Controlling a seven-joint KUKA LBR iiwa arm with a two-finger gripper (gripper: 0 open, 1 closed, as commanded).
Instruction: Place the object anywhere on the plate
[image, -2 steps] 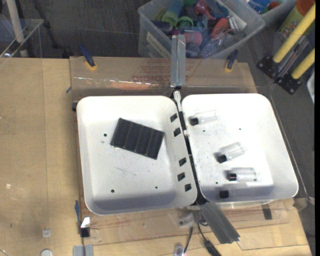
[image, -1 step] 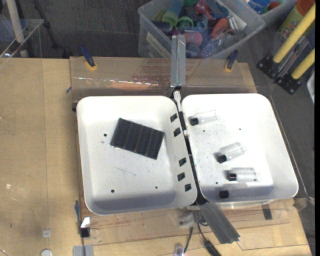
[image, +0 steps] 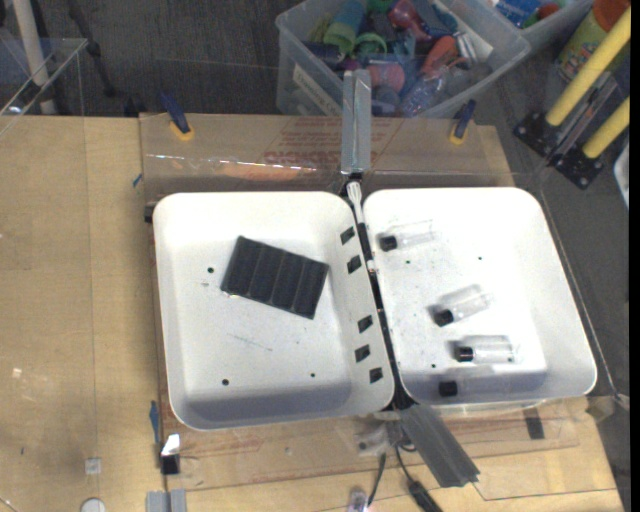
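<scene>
Finds three clear, black-capped vials lying on their sides in the right bin: upper vial, middle vial, lower vial, each apart from the others. Judges one of these to be the object; cannot say which. Locates the dark ribbed plate flat in the left bin, skewed to the bin walls, well apart from all vials. State of the fingers: cannot tell. Judges the pick as not yet begun.

Recommended for the pick: descend straight over the chosen vial, span across its narrow body rather than along its length, close near mid-length to resist rolling and slipping on smooth plastic. Lift high enough to clear the raised rims between bins. Release low over the plate's middle, aligned with the ribs to check rolling.
</scene>
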